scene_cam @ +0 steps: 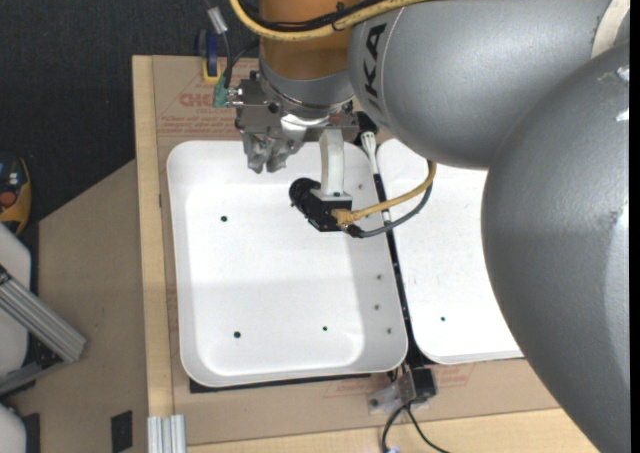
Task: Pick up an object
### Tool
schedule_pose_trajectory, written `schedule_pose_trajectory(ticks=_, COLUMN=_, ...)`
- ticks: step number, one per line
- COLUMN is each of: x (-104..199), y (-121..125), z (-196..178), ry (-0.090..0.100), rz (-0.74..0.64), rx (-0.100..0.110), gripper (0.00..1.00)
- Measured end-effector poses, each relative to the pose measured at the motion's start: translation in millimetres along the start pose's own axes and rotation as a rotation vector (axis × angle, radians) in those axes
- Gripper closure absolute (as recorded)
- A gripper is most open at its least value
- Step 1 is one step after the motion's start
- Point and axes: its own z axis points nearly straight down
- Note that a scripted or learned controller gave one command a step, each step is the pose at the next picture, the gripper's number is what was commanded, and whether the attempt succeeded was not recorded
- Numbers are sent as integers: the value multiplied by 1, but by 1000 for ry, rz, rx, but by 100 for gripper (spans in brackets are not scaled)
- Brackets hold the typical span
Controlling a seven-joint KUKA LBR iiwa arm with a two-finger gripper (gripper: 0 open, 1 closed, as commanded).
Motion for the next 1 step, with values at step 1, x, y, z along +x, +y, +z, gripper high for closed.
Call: schedule_pose_trajectory(ticks=1, x=-37, y=-19, z=-49, ry=3, rz=6, rx=-14, gripper=100)
